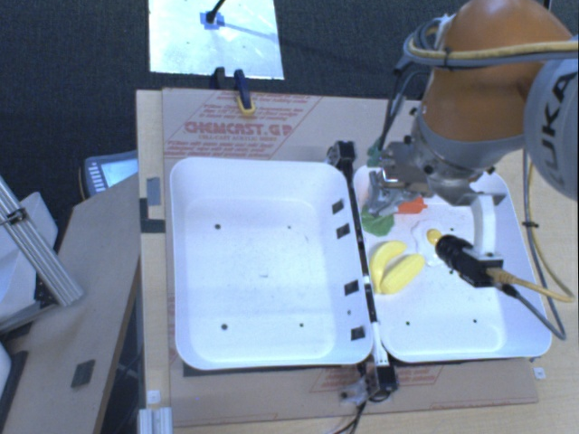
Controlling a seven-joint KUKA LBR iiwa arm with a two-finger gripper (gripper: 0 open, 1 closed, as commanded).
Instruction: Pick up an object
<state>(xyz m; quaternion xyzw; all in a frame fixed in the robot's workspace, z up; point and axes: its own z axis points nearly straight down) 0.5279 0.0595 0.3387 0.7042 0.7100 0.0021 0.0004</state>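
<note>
In the right bin (470, 342) lie a yellow banana-shaped toy (396, 266) near the left wall, a green piece (376, 213) above it, and a small orange piece (412, 206) beside the green one. My gripper (384, 191) hangs low over the bin's far left corner, right above the green piece and just left of the orange one. The wrist hides part of both pieces. I cannot see anything held.
The left bin (262, 260) sits beside the right one, with a black hinged divider (355, 242) between them. Both rest on a cardboard sheet (244, 129). A yellow-handled clamp (242, 93) stands at the back. An aluminium rail (36, 251) lies off the left.
</note>
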